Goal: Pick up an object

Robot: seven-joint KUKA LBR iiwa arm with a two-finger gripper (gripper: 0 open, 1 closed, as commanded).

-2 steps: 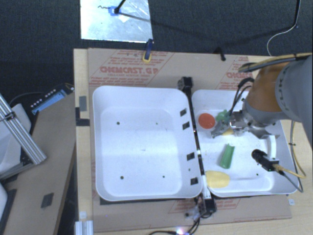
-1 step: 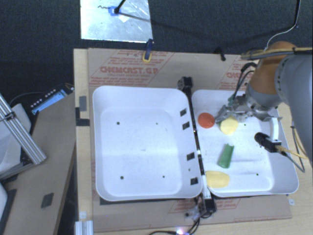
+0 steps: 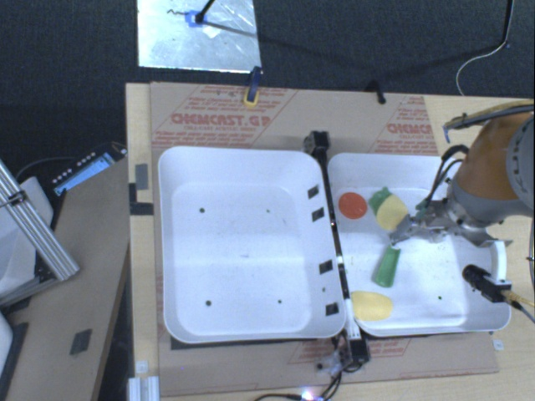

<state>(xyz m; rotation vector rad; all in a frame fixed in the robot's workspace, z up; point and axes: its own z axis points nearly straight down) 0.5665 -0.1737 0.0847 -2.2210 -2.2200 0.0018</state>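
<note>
Bins are sitting side by side on the counter [image 3: 140,291]: left bin [image 3: 242,249] and right bin [image 3: 426,303], with their inner rims meeting along a row of black clips [image 3: 325,242]. A brown cardboard sheet [image 3: 217,117] with red lettering is lying under both.

The right bin is holding four things, all in its left half:
- A red disc [image 3: 352,205] is lying near the far left corner.
- A yellow piece with a green cap [image 3: 389,210] is lying just beside the disc.
- A green stick [image 3: 386,267] is lying tilted below them.
- A yellow lump [image 3: 372,306] is resting near the front left corner, close to the rim.

The tool [image 3: 399,234] is hanging over the right bin, pointing left. Its tip is sitting between the capped piece and the stick's upper end, just beside both, so the two are crowding it. I cannot tell whether the tool is apart or together, or whether it is touching either piece. The arm [image 3: 493,174] is crossing the bin's right side.

Beyond the counter, a shiny metal sheet [image 3: 196,19] is lying on dark floor. A yellow clamp [image 3: 251,97] is sitting at the cardboard's far edge.
</note>
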